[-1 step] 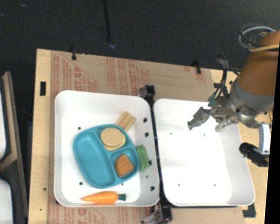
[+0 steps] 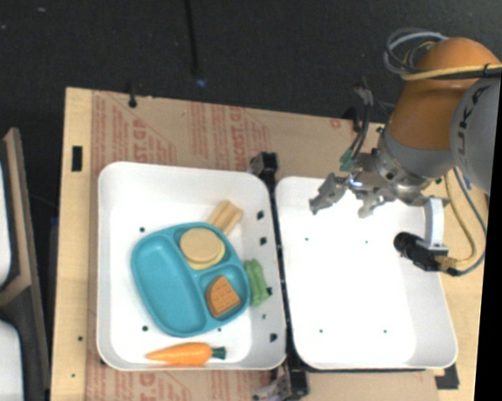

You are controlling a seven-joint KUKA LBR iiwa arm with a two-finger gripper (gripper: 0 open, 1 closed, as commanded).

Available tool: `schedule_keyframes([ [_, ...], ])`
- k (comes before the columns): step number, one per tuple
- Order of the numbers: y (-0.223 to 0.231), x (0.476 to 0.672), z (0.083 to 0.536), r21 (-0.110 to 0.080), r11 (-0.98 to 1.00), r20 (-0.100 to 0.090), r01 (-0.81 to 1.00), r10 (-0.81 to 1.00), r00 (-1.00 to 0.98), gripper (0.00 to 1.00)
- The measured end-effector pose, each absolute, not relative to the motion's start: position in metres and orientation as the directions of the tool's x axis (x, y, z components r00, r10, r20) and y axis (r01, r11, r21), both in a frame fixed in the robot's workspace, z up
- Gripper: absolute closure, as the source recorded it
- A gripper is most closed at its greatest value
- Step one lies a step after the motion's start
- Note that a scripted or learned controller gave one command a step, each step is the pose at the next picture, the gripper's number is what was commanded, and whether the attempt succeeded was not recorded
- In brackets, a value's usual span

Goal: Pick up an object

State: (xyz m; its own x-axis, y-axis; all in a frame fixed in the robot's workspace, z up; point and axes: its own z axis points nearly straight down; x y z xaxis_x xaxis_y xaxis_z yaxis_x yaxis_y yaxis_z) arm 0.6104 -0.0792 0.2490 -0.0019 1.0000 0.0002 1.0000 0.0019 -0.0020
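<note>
Blue tray (image 2: 169, 288), one carrot (image 2: 187, 353), two white bins (image 2: 118, 219)

Grey KUKA arm (image 2: 471, 127) wears a glossy orange band (image 2: 435, 89), pale looped cables (image 2: 408, 47) curling above it, dark metal two-finger gripper (image 2: 349, 199) at its tip.

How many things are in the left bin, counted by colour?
Blue: 1, the tray
Tan or brown: 3, the round cookie, the cracker, the wooden block
Orange: 1, the carrot
Green: 1, a small piece beside the tray
Total: 6
</note>
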Motion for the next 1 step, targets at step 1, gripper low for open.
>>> schedule_keyframes([
  [1, -0.1005, 0.6820, 0.1295, -0.008, -0.001, 0.000, 1.000, 1.000, 0.001, 0.00],
])
